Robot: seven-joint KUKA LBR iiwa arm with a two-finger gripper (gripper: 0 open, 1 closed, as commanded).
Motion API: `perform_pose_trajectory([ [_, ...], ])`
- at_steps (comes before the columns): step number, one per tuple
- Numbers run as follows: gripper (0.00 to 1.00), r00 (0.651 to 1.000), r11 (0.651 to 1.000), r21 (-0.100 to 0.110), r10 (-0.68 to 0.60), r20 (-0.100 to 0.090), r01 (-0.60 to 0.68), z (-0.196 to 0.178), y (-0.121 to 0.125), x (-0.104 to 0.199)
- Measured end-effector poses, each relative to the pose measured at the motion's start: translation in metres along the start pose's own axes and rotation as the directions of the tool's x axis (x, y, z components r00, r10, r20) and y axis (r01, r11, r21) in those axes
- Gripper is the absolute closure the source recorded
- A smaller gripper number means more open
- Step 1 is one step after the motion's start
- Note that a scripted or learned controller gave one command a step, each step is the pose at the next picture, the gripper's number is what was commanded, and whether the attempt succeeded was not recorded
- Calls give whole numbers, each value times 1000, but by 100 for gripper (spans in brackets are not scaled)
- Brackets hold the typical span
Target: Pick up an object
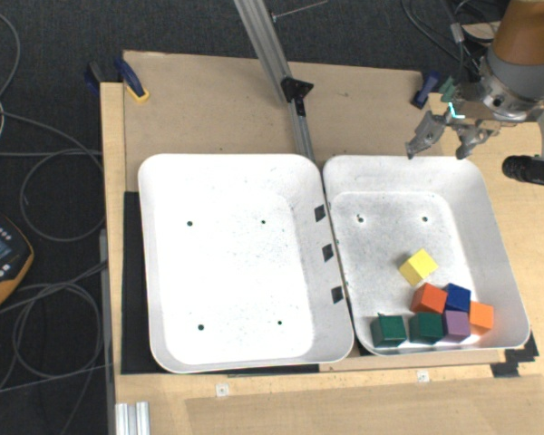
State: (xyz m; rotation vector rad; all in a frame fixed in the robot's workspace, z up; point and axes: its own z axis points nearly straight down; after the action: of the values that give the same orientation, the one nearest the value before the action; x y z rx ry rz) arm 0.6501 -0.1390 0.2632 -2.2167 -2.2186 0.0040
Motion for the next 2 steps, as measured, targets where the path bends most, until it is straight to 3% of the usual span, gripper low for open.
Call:
perform_pose_trajectory([
  [1,0,1000,1000,-4,-1,2,1,-3,1,0],
  [2,0,1000,1000,0,1,1,-1,41,1,-5],
])
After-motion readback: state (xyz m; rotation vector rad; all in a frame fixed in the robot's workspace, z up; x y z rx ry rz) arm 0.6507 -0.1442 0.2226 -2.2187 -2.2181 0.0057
